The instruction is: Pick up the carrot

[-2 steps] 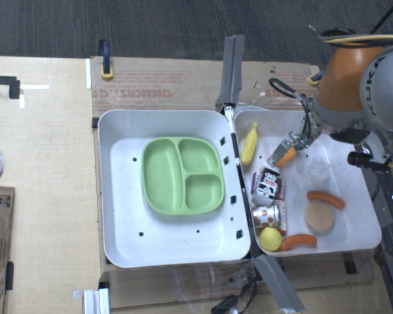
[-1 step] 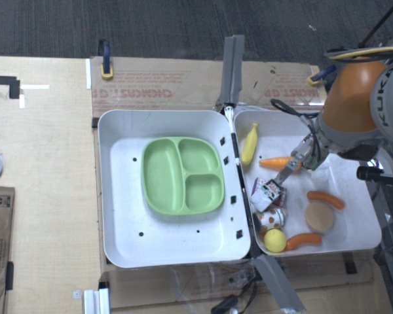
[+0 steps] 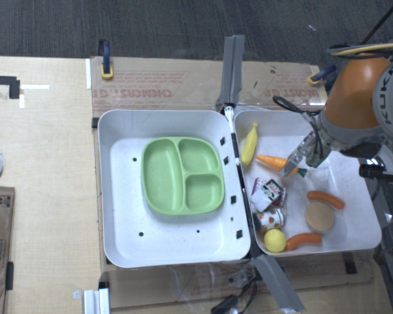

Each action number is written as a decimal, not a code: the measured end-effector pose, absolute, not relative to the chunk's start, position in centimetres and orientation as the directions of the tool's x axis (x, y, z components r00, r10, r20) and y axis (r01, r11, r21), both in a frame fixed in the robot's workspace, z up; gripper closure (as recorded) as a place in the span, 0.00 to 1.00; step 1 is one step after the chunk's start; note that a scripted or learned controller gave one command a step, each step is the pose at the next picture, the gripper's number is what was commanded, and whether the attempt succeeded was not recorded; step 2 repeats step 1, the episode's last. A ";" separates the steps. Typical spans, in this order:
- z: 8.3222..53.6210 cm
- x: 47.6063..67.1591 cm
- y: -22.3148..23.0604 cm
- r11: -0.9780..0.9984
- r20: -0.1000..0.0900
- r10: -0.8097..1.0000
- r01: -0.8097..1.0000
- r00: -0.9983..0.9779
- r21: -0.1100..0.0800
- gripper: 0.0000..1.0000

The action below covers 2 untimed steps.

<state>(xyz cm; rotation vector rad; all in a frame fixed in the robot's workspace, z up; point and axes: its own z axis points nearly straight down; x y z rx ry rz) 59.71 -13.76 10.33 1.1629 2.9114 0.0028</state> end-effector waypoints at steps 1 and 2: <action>22.1 59.1 -8.5 0.473 0.000 0.881 0.881 -0.473 -0.001 1.00; 22.1 59.1 -8.5 0.473 0.000 0.881 0.881 -0.473 -0.001 1.00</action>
